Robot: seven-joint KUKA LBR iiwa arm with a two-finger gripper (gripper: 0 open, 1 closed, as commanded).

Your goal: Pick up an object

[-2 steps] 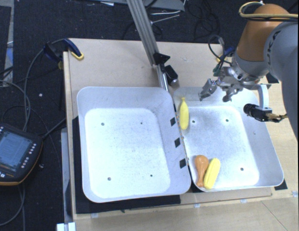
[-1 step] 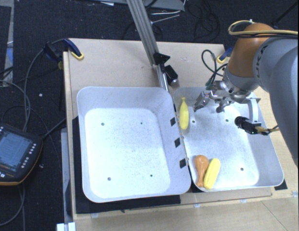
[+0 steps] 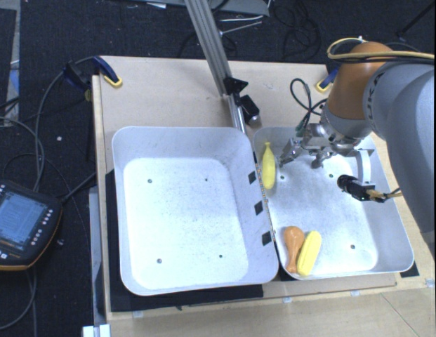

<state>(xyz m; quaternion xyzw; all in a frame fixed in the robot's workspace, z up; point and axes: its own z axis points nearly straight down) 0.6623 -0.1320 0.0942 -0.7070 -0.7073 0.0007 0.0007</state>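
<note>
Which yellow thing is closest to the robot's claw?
The yellow banana-shaped piece lying alone beside the gripper. The other yellow piece lies farther off, against the orange piece.

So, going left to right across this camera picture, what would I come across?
Handheld screen unit on the floor → left white bin → yellow banana-shaped thing → orange thing → yellow oblong thing right beside it → grey robot arm.
</note>
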